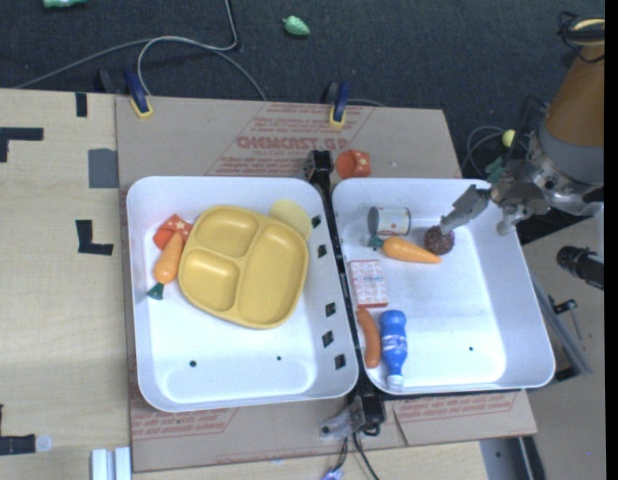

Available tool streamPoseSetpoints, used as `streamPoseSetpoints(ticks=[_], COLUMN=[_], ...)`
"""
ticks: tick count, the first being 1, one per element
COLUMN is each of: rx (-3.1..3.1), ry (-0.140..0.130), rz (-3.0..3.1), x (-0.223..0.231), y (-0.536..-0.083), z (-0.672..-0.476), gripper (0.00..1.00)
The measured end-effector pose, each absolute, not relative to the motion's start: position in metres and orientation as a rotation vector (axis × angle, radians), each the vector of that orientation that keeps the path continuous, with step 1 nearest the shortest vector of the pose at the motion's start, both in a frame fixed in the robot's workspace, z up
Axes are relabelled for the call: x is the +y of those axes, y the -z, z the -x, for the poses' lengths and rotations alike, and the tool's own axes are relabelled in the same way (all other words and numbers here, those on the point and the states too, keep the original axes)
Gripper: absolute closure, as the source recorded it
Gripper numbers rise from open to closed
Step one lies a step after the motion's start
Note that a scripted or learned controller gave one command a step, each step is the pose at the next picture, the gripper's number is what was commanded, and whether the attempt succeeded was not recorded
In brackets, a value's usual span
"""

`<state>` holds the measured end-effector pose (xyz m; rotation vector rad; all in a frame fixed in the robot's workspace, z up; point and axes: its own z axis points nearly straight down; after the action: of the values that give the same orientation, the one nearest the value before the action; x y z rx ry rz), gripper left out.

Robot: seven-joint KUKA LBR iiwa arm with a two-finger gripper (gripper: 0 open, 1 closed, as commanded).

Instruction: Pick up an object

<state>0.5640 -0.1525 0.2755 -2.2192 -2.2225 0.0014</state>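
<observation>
One fixed overhead camera looks down slantwise on both bins.

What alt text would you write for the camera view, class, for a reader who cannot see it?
A grey robot arm's gripper reaches from the right over the right bin, beside a small dark object and a carrot. The left bin holds a yellow divided plate.

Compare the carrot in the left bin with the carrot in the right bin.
The left-bin carrot lies almost lengthwise along the bin's left wall, beside the yellow tray; the right-bin carrot lies crosswise near the gripper. The left one looks slimmer, the right one plumper. Both are orange.
</observation>
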Motion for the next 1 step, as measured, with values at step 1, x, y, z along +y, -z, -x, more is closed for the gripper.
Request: streamPoseSetpoints(ticks=[1], rx=[-2.219], ry=[-0.005], rz=[2.215], x=[-0.0963], y=[-0.1256], z=[-0.5765], gripper=[0.00])
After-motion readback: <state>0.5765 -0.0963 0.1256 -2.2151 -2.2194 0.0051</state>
